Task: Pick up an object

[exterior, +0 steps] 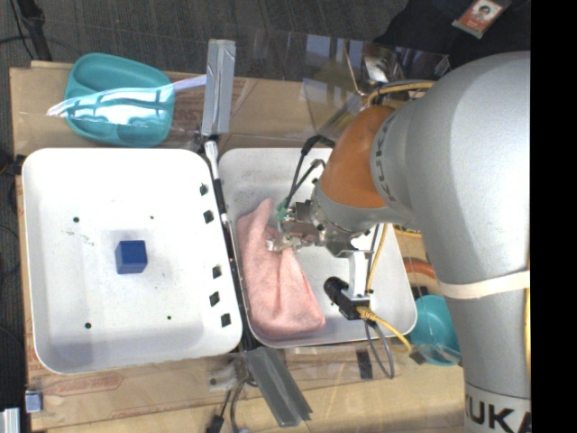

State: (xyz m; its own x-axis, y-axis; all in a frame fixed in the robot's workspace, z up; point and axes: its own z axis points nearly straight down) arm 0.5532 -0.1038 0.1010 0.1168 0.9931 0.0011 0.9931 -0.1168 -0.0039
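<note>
Pink cloth: one soft, crumpled pink fabric cloth (275,278) lies in the right shallow white plastic bin (397,309), stretched along that bin's left wall from about mid-bin to its near edge.
Landmark: every place below is given from the pink cloth.
Gripper: one two-finger gripper (290,228) sits at the cloth's upper right edge, apparently touching the fabric there; its tips are lost against the fabric and the wrist hardware, so whether it is open, closed or gripping the cloth cannot be told.
Arm: one grey arm with an orange band (356,165) looms right of and above the cloth, covering much of the right bin.
Cables: one black connector with a yellow cable (353,303) hangs just right of the cloth's lower end.
Bins: two white bins; the second, left white bin (54,206), lies just left of the cloth beyond the shared divider.
Blue cube: one small blue block (132,256) rests in the left bin, well left of the cloth.
Teal items: one teal plastic scoop-like container (117,97) sits on the bench far up-left of the cloth; another teal object (435,327) shows to its lower right, partly hidden.
</note>
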